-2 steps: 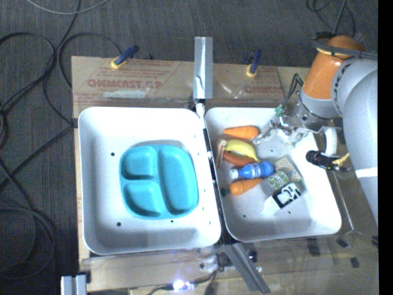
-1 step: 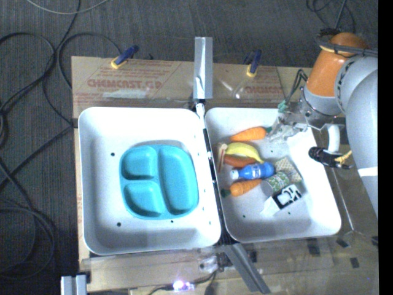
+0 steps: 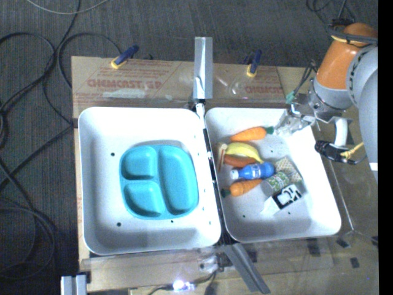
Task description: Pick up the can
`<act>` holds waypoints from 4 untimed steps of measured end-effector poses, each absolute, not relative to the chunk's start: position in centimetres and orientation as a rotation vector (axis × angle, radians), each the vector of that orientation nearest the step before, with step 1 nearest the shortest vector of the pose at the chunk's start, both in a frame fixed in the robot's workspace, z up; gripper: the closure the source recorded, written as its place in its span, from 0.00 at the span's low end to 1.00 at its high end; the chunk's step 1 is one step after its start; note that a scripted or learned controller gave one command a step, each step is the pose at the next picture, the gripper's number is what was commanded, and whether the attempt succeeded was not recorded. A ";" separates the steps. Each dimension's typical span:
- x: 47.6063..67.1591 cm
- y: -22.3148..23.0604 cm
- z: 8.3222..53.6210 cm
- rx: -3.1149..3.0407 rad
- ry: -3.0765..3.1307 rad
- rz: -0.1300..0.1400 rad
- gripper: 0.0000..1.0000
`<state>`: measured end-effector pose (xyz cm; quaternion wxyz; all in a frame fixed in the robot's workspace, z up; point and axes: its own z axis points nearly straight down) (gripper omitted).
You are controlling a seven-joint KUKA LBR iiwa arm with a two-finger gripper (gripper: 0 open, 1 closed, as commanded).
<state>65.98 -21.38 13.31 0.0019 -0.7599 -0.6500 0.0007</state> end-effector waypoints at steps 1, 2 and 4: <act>66.0 -21.4 13.3 -2.384 -2.039 0.003 0.00; 66.7 -20.7 9.8 -2.389 -2.033 -0.011 0.00; 64.8 -19.8 8.8 -2.485 -1.927 -0.009 0.00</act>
